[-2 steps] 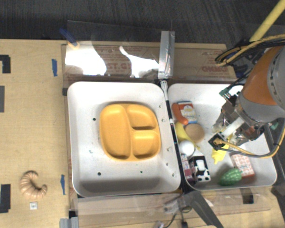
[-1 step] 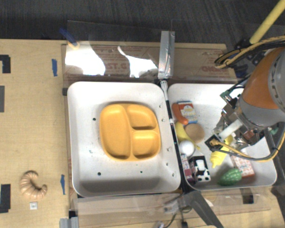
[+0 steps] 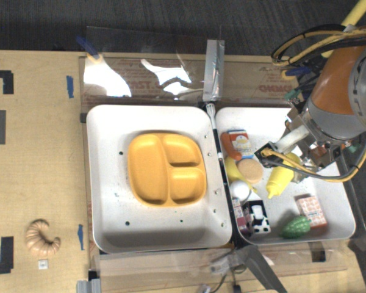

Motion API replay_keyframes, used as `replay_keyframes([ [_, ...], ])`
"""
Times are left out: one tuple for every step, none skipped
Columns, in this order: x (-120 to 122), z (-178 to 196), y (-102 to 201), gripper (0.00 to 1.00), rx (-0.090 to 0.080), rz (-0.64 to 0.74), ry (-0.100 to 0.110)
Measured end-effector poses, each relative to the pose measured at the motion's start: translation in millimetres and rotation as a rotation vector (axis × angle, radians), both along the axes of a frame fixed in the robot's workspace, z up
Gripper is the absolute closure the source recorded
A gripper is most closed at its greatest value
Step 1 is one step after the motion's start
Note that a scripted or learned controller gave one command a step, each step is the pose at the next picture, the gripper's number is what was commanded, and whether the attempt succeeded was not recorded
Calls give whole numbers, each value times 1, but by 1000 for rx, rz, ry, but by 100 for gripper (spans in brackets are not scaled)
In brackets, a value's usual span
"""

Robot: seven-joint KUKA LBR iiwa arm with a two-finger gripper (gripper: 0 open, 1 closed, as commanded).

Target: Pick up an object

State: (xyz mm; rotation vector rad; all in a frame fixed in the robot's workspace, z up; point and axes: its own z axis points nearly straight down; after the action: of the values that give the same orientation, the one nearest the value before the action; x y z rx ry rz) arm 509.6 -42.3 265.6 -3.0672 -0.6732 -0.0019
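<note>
Over right bin, arm, yellow tray centred in left bin

Bright even light, glare on plastic sheet

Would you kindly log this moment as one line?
gripper above right bin | yellow tray in left bin | croissant on bench

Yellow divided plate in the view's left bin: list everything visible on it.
The yellow divided plate looks like smooth moulded plastic, a rounded square with soft corners. Raised ridges split it into three compartments: one large on its left half and two smaller ones stacked on the right. It lies flat, open side up, near the middle of the white bin on the view's left. It rests on the bin's floor, apart from every wall, and no other object touches it.
</note>
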Motion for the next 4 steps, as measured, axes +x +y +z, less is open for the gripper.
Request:
replay_keyframes([
  [53, 1, 11, 100, -2, -228, 3],
  [58, -59, 8, 100, -2, -212, 12],
  [102, -31, -11, 100, -1, -230, 1],
  [129, -77, 1, 100, -2, -229, 8],
])
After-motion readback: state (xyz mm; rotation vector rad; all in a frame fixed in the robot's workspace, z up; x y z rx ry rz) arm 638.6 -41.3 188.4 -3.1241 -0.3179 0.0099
